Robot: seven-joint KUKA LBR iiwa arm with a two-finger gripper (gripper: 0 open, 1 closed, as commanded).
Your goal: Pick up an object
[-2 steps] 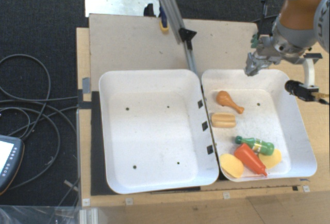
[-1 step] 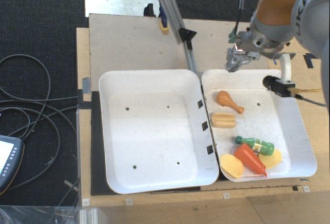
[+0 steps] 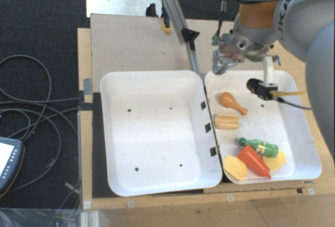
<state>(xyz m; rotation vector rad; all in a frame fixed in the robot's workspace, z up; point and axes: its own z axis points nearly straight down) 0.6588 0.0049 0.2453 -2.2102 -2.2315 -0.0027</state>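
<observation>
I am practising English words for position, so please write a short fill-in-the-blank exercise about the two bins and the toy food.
1. All the toy food lies in the ____ bin of the camera view.
2. The chicken drumstick lies nearer the far rim than the ____ roll below it.
3. The orange carrot lies against a ____ bottle.
4. The tool is over the far ____ corner of the bin with the food.

Missing words: right; bread; green; left

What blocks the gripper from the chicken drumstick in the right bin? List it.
Nothing visible does. The gripper hangs over the far left corner of the right bin, and the drumstick lies nearer the camera on bare bin floor, apart from the bread roll.
</observation>
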